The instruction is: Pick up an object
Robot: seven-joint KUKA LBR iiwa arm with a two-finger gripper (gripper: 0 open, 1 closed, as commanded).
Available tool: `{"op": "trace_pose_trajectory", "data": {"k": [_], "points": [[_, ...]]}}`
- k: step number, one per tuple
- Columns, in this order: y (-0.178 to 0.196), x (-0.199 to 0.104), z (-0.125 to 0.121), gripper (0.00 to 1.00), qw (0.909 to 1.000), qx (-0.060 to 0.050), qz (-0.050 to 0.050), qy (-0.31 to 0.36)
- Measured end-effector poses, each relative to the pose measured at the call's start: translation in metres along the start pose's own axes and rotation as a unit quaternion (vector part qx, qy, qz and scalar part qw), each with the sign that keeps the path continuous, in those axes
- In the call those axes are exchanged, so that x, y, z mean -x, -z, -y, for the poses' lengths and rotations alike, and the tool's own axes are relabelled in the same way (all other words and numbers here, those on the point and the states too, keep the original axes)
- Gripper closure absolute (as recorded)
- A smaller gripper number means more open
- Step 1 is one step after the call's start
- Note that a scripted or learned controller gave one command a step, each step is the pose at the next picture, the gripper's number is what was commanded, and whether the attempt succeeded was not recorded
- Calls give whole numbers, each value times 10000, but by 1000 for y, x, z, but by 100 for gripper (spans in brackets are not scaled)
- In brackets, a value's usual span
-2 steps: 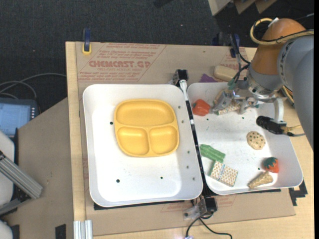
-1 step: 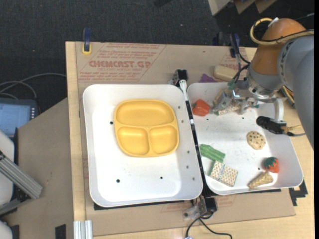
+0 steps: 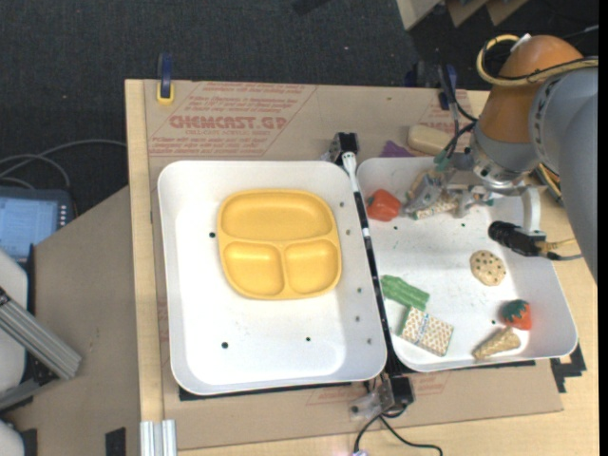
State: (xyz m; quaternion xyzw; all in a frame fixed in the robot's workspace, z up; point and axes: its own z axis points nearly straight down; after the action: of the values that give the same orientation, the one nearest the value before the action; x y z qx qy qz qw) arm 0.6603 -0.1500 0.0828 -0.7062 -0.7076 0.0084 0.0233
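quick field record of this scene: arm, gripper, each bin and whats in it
arm: grey with orange band, reaching in from the right
gripper: gripper low over the far part of the right bin; finger state unclear
left bin: yellow divided plate
right bin: red-orange piece near the gripper, cookie, green piece, patterned cracker, wedge-shaped piece, small red and green piece
held: nothing visibly between the fingers
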Motion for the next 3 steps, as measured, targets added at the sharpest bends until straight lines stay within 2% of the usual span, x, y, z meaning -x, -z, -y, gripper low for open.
{"op": "trace_pose_trajectory", "data": {"k": [1,2,3], "points": [[0,8,0,0,10000,-10,-57,-3],[0,10,-1,0,10000,-16,-68,6],[10,10,0,100,10000,-33,-57,13]]}}
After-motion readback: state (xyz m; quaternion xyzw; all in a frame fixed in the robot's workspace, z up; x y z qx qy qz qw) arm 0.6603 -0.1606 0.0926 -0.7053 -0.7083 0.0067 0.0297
